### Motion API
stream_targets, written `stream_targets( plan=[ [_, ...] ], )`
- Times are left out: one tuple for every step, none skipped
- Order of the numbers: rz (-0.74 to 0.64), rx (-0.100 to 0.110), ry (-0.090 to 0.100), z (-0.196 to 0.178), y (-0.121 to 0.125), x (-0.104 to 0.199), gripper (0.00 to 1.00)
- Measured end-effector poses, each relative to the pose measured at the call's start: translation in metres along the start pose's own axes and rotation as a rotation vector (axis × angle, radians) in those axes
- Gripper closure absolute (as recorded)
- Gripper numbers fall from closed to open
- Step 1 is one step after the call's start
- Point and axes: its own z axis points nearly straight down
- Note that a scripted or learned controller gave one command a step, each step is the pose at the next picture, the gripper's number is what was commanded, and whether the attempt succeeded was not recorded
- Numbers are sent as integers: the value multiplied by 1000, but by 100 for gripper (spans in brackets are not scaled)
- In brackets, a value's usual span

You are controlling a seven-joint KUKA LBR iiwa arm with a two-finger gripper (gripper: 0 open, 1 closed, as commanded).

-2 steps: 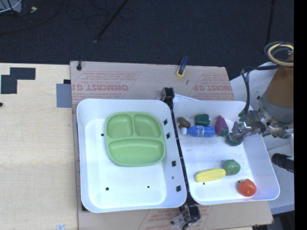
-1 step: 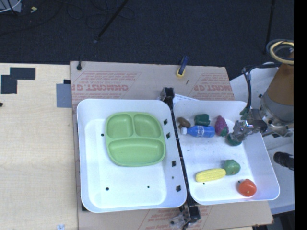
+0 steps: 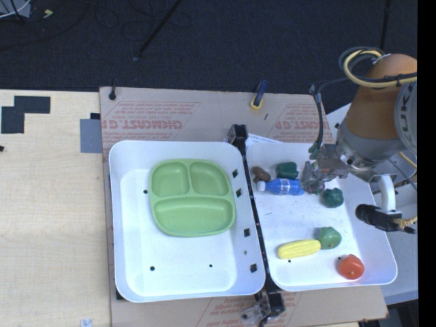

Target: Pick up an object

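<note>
My gripper (image 3: 314, 180) hangs low over the right bin (image 3: 300, 278), near its upper middle. Its tip sits just right of a blue and white bottle (image 3: 283, 187) lying flat. A dark green block (image 3: 287, 169) lies above that bottle, and a brown piece (image 3: 261, 174) lies to its left. A dark green round object (image 3: 333, 197) rests just right of the gripper tip. Lower down lie a yellow corn cob (image 3: 298, 249), a green lump (image 3: 329, 237) and a red tomato-like object (image 3: 351, 267). I see nothing between the fingers.
The left bin (image 3: 129, 251) holds a light green divided plate (image 3: 191, 197). A black divider (image 3: 246, 203) with clips runs between the bins. The arm's orange band (image 3: 380, 94) and cables rise at the right. A black part (image 3: 380, 216) juts over the right bin's edge.
</note>
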Motion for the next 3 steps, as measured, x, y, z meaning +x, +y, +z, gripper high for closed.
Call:
stream_targets(
  plan=[
    [-1, 0, 0, -1, 10, 42, 100],
    [0, 1, -1, 5, 28, 74, 100],
    [-1, 1, 0, 11, 45, 111, 100]
  ],
)
